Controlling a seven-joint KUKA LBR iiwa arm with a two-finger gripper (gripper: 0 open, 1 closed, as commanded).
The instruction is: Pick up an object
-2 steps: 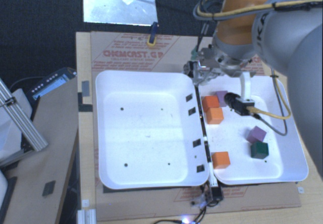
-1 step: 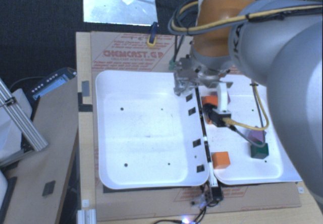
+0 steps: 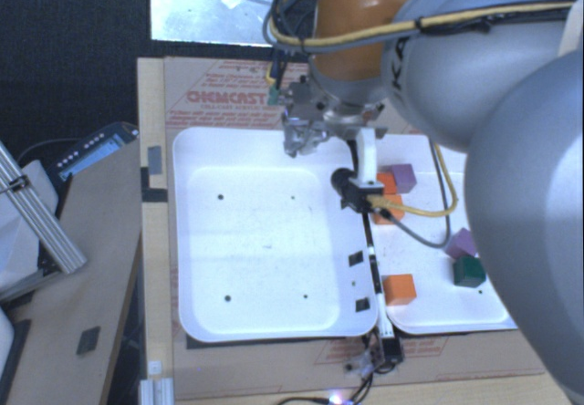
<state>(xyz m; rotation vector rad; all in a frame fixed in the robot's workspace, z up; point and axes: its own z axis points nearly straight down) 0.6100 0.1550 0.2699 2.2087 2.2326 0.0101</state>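
Right now my gripper (image 3: 297,131) hangs over the far edge of the left bin (image 3: 196,239), near the corner closest to the divide between the two bins. The metal parts blur together there, so I cannot tell whether it is apart or together, and I see nothing in its hold. The things I could pick all lie in the right bin (image 3: 429,316). An orange block (image 3: 399,288) sits near the front by the divide. A dark green block (image 3: 469,272) touches a pale purple block (image 3: 461,242) further right, partly under my arm (image 3: 511,102). Toward the back, a purple block (image 3: 402,178) sits just beside a second orange block (image 3: 387,182). A yellow cable (image 3: 422,210) trails across that bin.
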